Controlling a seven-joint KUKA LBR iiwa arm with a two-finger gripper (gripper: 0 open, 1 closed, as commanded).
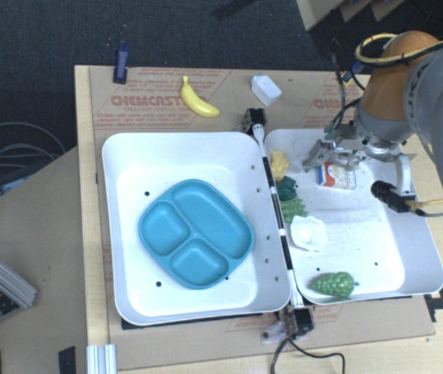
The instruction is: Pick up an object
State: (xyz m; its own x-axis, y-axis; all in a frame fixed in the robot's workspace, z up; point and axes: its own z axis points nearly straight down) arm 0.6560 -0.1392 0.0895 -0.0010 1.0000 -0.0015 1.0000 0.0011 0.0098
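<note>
Green grape bunch (332, 284) sits lowest in frame, at bottom edge of the right bin (408, 263). Just above it, a white crumpled-looking item (308, 233), then a green leafy toy (290, 201) and a small yellow piece (279, 163) up along the divider. Left bin (128, 209) holds a blue divided plate (196, 233), center-left of frame. On the cardboard at top: yellow banana (198, 100), white block (266, 89), small blue object (121, 61).

Gripper (338, 162) hangs at upper right of frame, w/ the arm's orange band above it, directly over a small white packet w/ red and blue print (338, 178) lying in the upper part of the right bin. Fingers: can't tell if spread or pressed together, wrist hardware blocks the tips, and no proof the packet is between them.

Handling guess: packet looks light, flat, prob. thin and a bit slick, so it could slide or tip out of a pinch. Best hold seems across its short width, near the middle, fingers coming straight down. Grapes would be an easier alt: bumpy, soft, good grip.
</note>
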